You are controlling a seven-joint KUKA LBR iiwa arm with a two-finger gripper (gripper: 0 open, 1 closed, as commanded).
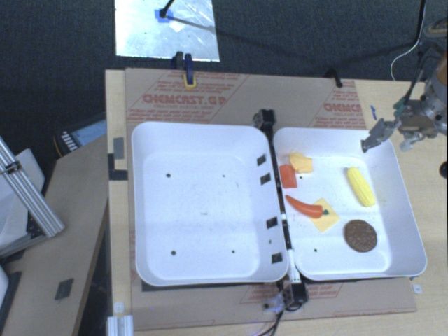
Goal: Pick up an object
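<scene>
One brown disc (360,235), one corn cob (360,186), two white bins (203,275)

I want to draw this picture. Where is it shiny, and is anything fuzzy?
In the camera view, the silver sheet at the top catches glare. The two white bins look bright and evenly lit. The corn and brown patty are sharp, while the gripper at the right looks slightly blurred.

Open floor lies between the corn (360,186), chilli (305,206) and brown patty (360,236).
</scene>
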